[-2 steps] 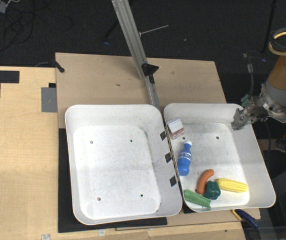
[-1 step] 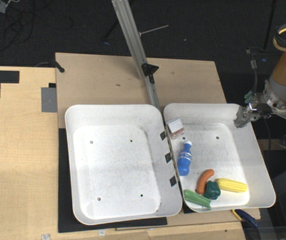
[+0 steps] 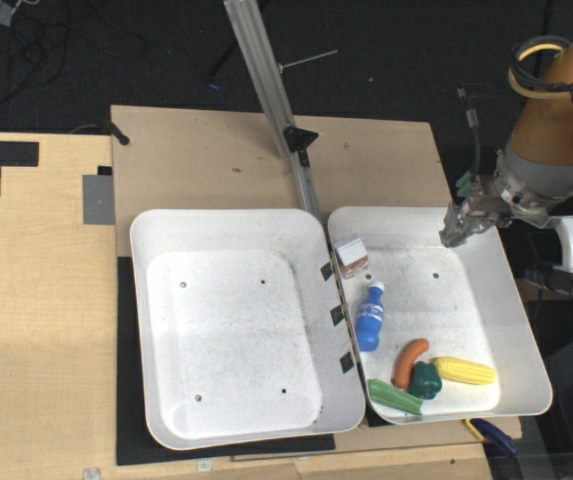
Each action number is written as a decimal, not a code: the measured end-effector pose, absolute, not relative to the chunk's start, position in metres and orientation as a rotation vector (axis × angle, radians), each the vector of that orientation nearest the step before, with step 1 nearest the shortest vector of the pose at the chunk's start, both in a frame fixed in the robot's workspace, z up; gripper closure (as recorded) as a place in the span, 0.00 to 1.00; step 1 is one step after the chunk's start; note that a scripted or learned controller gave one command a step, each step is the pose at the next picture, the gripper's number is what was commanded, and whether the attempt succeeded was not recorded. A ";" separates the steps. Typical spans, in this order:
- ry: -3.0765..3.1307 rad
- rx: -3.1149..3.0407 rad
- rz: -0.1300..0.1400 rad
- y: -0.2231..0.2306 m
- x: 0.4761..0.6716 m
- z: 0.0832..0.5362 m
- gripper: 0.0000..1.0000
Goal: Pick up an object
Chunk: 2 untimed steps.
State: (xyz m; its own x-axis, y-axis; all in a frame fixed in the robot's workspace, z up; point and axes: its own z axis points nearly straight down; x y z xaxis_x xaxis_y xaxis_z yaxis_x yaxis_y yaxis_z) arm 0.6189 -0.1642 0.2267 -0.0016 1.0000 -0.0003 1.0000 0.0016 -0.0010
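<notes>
In the right bin (image 3: pixel 511 298) lie one box (image 3: pixel 351 258), one blue bottle (image 3: pixel 369 317), one carrot (image 3: pixel 410 361), one corn cob (image 3: pixel 464 371); the tool (image 3: pixel 458 226) hovers above its far rim, grip state unclear.

One fixed camera, mounted above the table (image 3: pixel 366 158); looks down at a slant, far edge toward frame top; set back enough to take in both white bins, left bin (image 3: pixel 231 328) and right bin (image 3: pixel 466 298), side by side at centre; arm (image 3: pixel 546 128) enters from frame right; dark floor with cables along the top.
</notes>
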 end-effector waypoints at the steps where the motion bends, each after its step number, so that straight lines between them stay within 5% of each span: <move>1: -2.225 -2.213 -0.001 -0.106 0.632 0.222 1.00; 2: -2.222 -2.215 0.001 -0.061 0.637 0.216 1.00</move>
